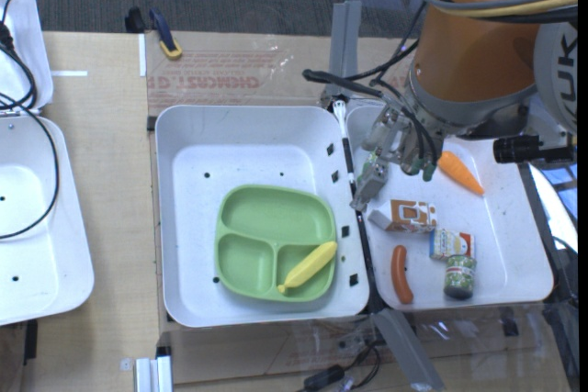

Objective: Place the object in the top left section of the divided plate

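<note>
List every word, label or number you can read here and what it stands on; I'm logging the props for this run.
Red lettering on the cardboard sheet behind the left bin: appears mirrored, too blurred to read with confidence.
"UK", part of a cut-off name, on the arm.
Printing on the small orange carton, the white packet and the jar: too small to read.

The arm [478, 32] reaches in from the right, gripper [372, 174] pointing down.
</note>
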### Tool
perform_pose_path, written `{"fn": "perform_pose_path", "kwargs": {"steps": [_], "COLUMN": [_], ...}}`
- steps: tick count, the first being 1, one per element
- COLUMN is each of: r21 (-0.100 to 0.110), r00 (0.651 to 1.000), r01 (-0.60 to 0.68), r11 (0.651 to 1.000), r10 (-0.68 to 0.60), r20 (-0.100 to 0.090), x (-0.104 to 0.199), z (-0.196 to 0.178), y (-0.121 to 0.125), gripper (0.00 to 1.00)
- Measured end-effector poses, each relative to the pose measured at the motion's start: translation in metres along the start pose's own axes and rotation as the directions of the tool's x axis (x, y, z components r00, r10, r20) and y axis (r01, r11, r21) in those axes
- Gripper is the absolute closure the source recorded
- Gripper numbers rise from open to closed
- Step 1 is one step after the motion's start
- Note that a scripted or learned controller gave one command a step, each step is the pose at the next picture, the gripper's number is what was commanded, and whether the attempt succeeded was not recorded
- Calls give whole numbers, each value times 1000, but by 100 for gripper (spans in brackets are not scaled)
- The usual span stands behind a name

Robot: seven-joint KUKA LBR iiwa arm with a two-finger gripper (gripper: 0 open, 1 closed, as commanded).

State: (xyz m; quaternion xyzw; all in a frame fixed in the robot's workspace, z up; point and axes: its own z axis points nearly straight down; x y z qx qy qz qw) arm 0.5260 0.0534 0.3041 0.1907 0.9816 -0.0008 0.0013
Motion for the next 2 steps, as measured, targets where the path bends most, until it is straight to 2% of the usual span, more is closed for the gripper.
{"fn": "perform_pose_path", "kwargs": {"steps": [1,2], "r21": [0,1], "r00": [1000,983], "r01": [1,-182], "r11": [1000,983], "r10": [-1,182], "r20": [2,-4], "x": [-1,23], "z": [-8,6], "y": [0,-35], "gripper": [100,100]}}
